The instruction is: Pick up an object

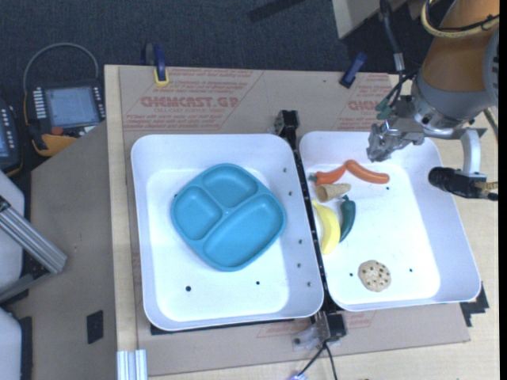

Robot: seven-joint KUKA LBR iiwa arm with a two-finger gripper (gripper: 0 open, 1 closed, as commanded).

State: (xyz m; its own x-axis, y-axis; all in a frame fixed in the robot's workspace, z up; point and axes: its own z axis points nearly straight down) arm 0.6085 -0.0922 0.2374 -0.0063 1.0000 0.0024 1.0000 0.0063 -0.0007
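Observation:
My gripper (380, 149) hangs over the back of the right bin (444, 236), just above and to the right of an orange-red sausage (366, 172). Nothing shows between its fingers. Below the sausage lie a brown cone-shaped piece (333, 191), a dark green pepper (347, 214), and a yellow banana (327, 226) along the bin's left wall. A round speckled cookie (374, 275) rests near the front of the same bin.
The left bin (158, 172) holds a blue divided plate (228, 215). A black clamp (287, 122) sits at the back between the bins. The bins stand on a cardboard sheet (238, 93).

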